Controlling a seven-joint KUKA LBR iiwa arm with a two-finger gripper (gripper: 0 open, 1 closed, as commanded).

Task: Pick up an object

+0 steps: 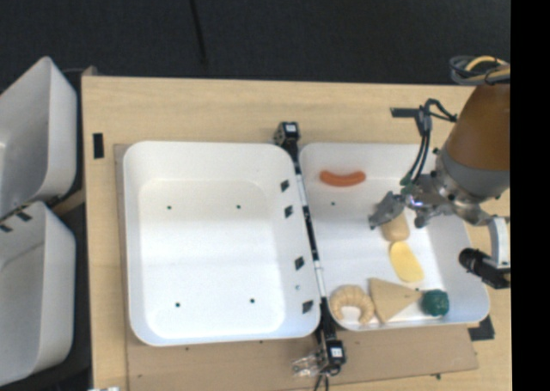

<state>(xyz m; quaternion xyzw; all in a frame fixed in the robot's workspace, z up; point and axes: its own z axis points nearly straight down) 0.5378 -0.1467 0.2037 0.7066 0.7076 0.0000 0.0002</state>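
The right bin (pixel 344 235) holds several items: a red sausage (pixel 343 178) near the back, a small tan block (pixel 396 229), a yellow oval piece (pixel 406 261), a croissant (pixel 352 305), a tan wedge (pixel 393 298) and a green ball (pixel 435 302) along the front. My gripper (pixel 402 213) hangs low over the tan block, open, one grey finger to the block's left and the other to its right. The block's top edge sits just below the gap between them. Nothing is lifted.
The left bin (pixel 215 239) lies beside the right one, with a hinged divider rail (pixel 302 226) between them. The orange-banded arm (pixel 481 136) covers the right bin's back right corner. Two white containers (pixel 30 209) stand off the bench at far left.
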